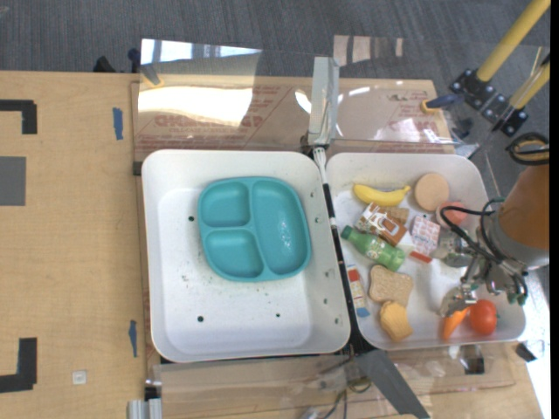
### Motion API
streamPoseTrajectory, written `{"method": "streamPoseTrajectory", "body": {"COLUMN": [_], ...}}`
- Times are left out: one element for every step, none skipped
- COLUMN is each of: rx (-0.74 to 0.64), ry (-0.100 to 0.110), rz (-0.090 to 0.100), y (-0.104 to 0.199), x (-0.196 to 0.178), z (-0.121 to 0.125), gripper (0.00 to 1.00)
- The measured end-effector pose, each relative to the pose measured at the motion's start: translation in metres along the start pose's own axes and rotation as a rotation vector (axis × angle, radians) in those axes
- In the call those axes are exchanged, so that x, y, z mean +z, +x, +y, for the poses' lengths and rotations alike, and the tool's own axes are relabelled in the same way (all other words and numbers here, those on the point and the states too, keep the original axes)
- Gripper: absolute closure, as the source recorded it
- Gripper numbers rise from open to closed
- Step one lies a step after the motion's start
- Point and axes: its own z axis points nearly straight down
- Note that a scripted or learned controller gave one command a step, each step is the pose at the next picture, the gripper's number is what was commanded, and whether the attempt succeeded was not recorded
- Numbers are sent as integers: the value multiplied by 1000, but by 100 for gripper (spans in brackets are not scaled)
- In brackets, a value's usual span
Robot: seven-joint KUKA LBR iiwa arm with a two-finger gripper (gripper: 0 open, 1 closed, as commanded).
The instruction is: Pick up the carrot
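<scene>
The arm comes in from the right edge of the camera view, its orange band (531, 209) rounded and large at the frame's side. Below it the wrist angles down and to the left, with cables looped around it — dark and green ones. The gripper (461, 300) hangs low at the wrist's end, metal parts pointing downward toward the view's lower right.

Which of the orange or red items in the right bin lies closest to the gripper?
The carrot, the small orange piece at the bin's near right corner, right under the gripper. The red tomato sits just beside it; the yellow-orange chunk lies farther left.
</scene>
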Motion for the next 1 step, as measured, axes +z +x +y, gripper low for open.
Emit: {"method": "streamPoseTrajectory", "body": {"rx": [23], "ry": [0], "rz": [1], "y": [0], "x": [0], "z": [2], "gripper": [0]}}
